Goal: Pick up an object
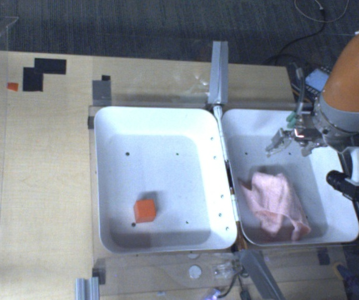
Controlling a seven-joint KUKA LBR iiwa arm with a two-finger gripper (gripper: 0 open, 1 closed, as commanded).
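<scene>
A crumpled pink cloth (pixel 273 206) is found in the right white bin (pixel 336 230); judged light, limp, best pinched at a raised fold. The two-finger gripper (pixel 284 140) is seen spread, empty, above it.

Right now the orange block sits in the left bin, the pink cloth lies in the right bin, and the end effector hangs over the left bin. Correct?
Not quite. The camera view shows the end effector over the right bin, above the cloth, not over the left bin. The block and cloth are where you say.
</scene>
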